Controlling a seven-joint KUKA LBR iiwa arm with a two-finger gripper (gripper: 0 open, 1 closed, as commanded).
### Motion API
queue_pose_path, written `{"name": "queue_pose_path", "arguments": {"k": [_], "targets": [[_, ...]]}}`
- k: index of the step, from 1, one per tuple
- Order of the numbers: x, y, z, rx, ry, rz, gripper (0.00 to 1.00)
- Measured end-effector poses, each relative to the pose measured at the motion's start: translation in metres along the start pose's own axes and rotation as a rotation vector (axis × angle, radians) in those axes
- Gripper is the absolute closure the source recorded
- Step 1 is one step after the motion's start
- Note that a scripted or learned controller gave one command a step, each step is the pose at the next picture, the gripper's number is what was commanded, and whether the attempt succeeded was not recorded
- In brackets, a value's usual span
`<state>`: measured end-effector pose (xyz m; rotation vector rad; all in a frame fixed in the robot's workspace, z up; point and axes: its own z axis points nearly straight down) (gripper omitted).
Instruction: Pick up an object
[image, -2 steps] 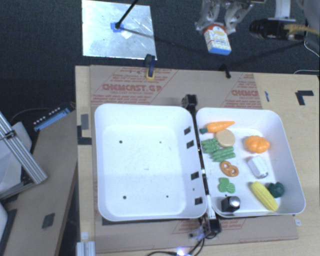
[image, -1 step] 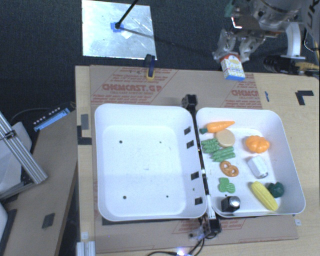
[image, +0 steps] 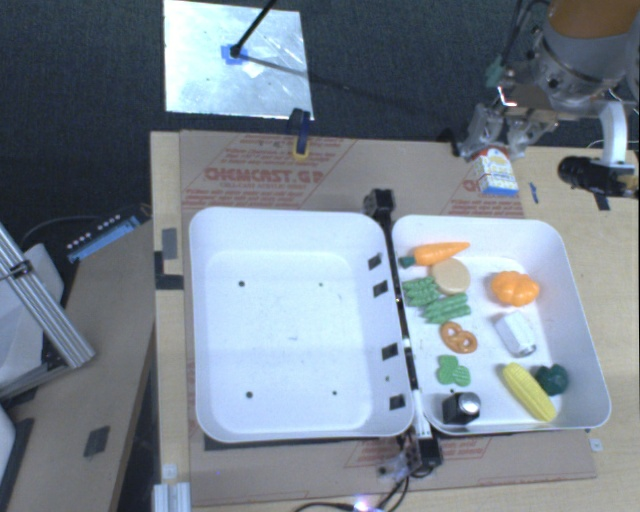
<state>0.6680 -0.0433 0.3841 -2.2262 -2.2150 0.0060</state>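
Hanging above the bench beyond the far rim of the right bin (image: 575, 262), the gripper (image: 497, 150) had a small white, red and blue carton (image: 497, 172) between its fingers, clear of the surface. The jaws stood closed on its upper part, the carton's long axis roughly vertical. By my judgement the pick was nearly complete.

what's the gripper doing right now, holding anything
gripper: raised beyond the right bin's far edge, shut on a small white, red and blue carton.
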Motion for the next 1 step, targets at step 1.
{"name": "queue_pose_path", "arguments": {"k": [1], "targets": [[0.11,-0.0285,0.0938,0.003,0.004,-0.015,1.0]]}}
